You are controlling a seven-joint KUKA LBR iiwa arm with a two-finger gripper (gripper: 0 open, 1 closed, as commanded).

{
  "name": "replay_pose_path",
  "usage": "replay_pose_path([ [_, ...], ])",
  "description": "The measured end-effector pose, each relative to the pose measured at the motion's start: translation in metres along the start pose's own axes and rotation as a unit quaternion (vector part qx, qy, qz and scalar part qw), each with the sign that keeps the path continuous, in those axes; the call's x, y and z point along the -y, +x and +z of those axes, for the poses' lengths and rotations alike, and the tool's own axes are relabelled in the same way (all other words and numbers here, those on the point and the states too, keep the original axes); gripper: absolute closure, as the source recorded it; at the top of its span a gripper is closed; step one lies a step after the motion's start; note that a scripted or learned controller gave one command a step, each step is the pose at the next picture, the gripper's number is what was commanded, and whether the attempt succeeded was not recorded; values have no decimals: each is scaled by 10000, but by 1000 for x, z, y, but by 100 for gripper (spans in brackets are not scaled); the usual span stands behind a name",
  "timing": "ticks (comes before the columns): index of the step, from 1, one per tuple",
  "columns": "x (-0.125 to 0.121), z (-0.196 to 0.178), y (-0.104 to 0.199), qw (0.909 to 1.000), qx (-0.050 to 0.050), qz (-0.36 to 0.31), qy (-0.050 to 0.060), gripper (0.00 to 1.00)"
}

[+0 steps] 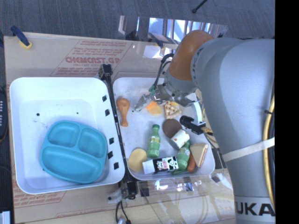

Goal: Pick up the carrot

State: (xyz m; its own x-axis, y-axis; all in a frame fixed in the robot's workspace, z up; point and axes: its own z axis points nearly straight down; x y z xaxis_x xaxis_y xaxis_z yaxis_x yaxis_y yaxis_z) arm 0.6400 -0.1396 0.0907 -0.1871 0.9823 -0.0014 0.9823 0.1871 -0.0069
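Camera view: carrot (191, 165) wedged among green bottle (183, 157), sandwich (199, 153); gripper (148, 96) state unclear.

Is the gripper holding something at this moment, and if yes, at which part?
Nothing is seen between the fingers. The gripper hovers over the upper part of the right bin, beside the chicken drumstick. The carrot lies untouched near the bin's lower right corner.

"CHEMCAST GP" in red on cardboard (91, 59) left of the gripper (148, 97), "UKA" on arm base (252, 209) below it
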Motion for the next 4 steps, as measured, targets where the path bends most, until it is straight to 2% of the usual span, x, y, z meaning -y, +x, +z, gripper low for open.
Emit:
replay_pose_path([
  [1, 3, -4, 3, 9999, -54, -31, 95, 100],
  [2, -5, -103, 84, 9962, -4, 875, -19, 100],
  [3, 36, -165, 62, 9826, 14, 1856, 6, 100],
  [4, 56, -163, 31, 9708, -1, 2400, 53, 100],
])
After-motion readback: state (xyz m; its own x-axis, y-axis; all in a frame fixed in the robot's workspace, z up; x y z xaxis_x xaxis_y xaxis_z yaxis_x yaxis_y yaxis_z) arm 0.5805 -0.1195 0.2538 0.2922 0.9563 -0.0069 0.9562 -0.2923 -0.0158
